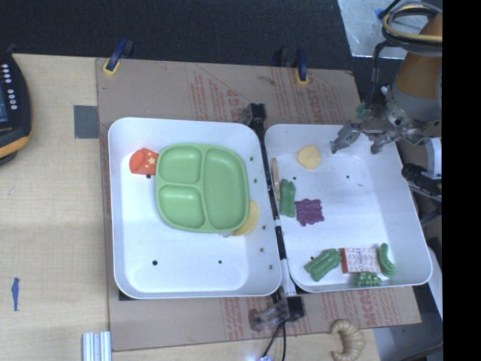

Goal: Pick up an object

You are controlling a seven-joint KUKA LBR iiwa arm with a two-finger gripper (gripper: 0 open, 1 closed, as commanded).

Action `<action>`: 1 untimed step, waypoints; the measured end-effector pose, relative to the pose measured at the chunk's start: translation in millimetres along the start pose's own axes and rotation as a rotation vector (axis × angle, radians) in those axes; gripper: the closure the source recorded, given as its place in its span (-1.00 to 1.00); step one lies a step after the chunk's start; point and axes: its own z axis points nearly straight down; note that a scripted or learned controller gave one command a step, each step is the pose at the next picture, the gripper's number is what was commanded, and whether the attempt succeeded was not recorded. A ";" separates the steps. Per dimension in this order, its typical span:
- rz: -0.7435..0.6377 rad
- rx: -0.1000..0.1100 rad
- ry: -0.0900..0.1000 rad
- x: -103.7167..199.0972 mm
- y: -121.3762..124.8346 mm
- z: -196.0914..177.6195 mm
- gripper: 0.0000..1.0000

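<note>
Though perhaps spread, tool (361, 138) just beside pale disc (309, 156).

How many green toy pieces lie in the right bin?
4: one at the left wall beside the purple piece, and three near the front: one left of the red-white packet, one under it, one right.
</note>
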 end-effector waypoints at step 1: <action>-0.005 0.025 0.012 74.5 -74.4 53.3 -1.00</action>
